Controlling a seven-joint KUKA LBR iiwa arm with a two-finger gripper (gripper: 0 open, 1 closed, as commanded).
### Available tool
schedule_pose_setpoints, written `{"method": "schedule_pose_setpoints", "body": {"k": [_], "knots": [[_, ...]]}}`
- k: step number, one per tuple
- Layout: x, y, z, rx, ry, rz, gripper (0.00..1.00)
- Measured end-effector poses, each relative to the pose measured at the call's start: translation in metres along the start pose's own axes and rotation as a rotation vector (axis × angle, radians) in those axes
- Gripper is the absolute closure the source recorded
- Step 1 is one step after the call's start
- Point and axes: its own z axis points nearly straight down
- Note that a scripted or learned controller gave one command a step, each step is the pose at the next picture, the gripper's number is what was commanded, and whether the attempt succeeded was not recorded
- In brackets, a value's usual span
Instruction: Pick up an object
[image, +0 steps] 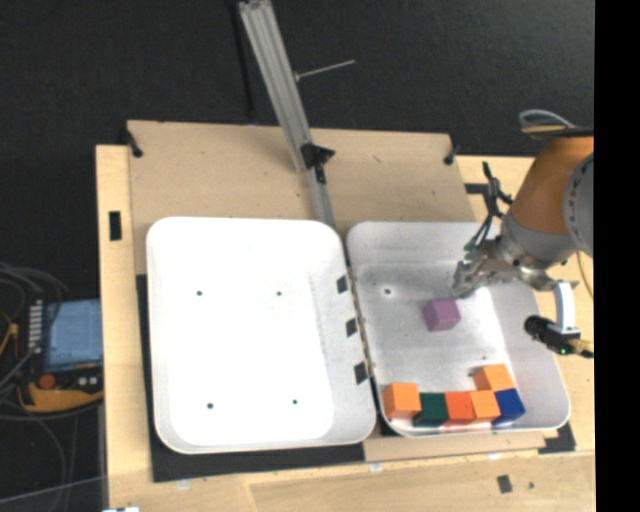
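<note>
Blocks were the pickable things here, and the purple cube lay alone near the middle of the right bin, just below and left of the gripper. It looked small, rigid and light, likely with smooth flat faces, so a pinch across two opposite sides would probably suit it best. Whether the tool stood wide or narrow could not be told at this size. Along the bin's lower edge sat a crowded row: an orange block, a green block, more orange ones and a blue block, touching one another. The bin floor was white and flat, with free room all round the cube.
</note>
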Motion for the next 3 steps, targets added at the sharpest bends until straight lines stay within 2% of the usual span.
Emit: {"method": "schedule_pose_setpoints", "body": {"k": [3], "knots": [[0.002,-0.005,-0.142,-0.004,0.000,-0.005,1.00]]}}
